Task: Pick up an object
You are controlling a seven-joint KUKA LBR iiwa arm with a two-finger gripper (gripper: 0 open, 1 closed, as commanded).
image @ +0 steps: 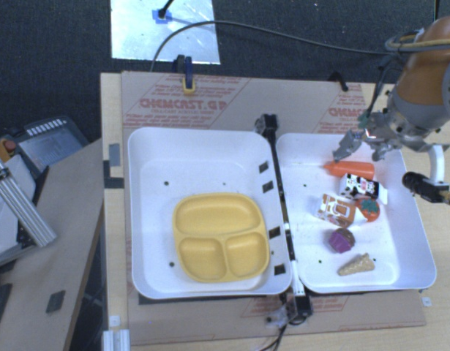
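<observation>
My arm (429,72) is grey with an orange band; both bins (148,167) are plain white, dotted with small dark holes; the tray (219,236) is pale yellow; the carrot (350,169) is orange; the carton (362,187) is white with black patches; the packet (336,208) is white and orange-brown; the ball (342,240) is purple; the cone (356,265) is tan.

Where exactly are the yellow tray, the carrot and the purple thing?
Yellow tray (214,218): camera view, on the floor of its big upper compartment.
Carrot (350,169): camera view, on the middle of its orange body.
Purple thing (342,240): camera view, on its rounded top.
</observation>
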